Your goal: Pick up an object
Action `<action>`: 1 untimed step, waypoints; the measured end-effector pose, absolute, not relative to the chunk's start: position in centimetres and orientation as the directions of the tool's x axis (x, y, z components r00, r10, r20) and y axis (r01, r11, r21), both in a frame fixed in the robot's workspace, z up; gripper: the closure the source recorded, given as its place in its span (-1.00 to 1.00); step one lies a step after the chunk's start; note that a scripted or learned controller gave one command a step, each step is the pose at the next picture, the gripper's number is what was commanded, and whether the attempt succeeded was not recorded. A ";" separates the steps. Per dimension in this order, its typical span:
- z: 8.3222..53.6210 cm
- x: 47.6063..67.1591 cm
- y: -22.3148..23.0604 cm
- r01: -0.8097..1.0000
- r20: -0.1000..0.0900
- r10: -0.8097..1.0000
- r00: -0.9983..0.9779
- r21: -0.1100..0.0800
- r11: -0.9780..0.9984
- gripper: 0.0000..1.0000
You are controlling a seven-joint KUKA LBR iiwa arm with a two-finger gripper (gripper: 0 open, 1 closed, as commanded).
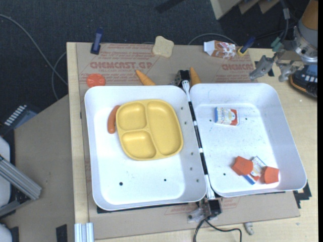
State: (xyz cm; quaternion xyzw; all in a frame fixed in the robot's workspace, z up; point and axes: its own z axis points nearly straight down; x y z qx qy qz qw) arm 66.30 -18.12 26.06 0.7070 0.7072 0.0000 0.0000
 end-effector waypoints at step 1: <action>20.3 66.6 -12.4 1.000 0.002 1.000 -0.002 -0.002 0.002 -1.00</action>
